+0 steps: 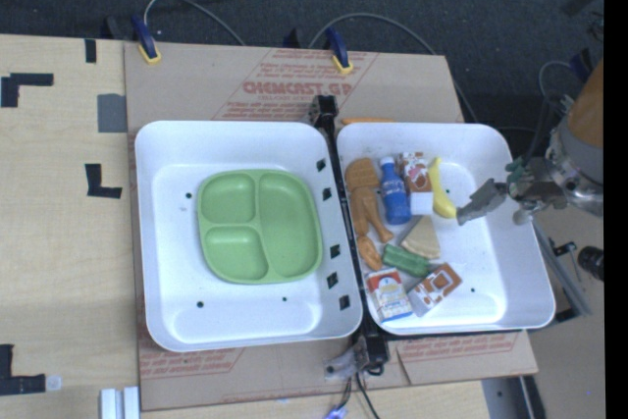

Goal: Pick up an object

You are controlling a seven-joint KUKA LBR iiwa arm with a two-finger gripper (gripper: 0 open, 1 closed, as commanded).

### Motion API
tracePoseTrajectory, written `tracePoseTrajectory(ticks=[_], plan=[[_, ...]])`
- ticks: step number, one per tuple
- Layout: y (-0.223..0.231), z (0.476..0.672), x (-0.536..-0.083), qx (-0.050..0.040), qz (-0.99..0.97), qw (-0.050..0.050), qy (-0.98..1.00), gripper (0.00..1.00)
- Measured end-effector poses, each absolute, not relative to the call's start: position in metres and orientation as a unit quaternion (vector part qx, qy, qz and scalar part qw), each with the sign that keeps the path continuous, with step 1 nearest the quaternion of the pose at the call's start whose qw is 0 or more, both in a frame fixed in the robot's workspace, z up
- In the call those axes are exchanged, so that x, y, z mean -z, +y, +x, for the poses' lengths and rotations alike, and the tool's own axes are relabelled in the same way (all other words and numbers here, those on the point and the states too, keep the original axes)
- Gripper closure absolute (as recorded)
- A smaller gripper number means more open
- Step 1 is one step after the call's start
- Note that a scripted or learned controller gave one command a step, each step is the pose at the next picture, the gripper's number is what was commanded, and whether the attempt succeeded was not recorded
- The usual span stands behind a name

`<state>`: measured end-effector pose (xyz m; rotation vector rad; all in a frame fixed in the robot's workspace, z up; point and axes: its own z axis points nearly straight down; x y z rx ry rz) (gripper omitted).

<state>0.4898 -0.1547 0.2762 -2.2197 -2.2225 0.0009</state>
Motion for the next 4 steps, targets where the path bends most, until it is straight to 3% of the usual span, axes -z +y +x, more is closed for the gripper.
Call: tracePoseTrajectory(ticks=[1,2,3,4], plan=[[-0.121,0.538,-0.197,-0.0008,-0.706,0.001,-0.708,0.0],[-0.11,0.592,-0.089,0.0006,-0.708,-0.005,-0.706,0.0],[-0.106,0.638,-0.085,-0.0127,-0.708,0.003,-0.706,0.0],[-0.113,0.655,-0.083,-0.0131,-0.711,0.008,-0.703,0.0]])
